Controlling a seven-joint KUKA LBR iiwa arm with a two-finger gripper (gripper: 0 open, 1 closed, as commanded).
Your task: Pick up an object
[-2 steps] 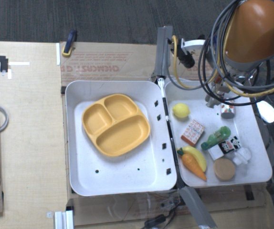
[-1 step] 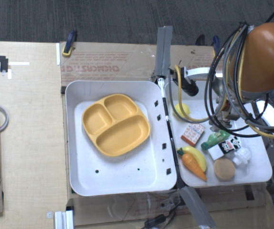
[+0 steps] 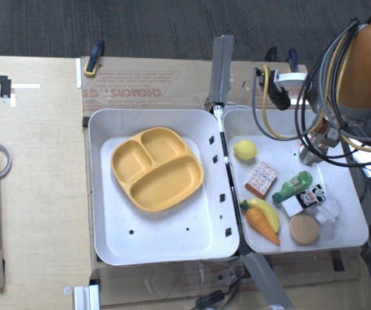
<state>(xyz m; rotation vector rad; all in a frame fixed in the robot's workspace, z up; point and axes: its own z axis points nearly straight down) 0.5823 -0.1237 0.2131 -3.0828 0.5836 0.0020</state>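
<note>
Orange-banded arm [image 3: 366, 63] over right bin [image 3: 353, 237] | gripper [image 3: 321, 137] grip unclear | lemon [image 3: 245, 150] near

Grey arm [image 3: 360, 57], orange-banded, at right, tool [image 3: 315, 144] low.

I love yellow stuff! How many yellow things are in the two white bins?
3: the yellow divided plate in the left bin; the lemon near the right bin's top left; the banana beside the carrot near its front. More may hide under the arm.
</note>
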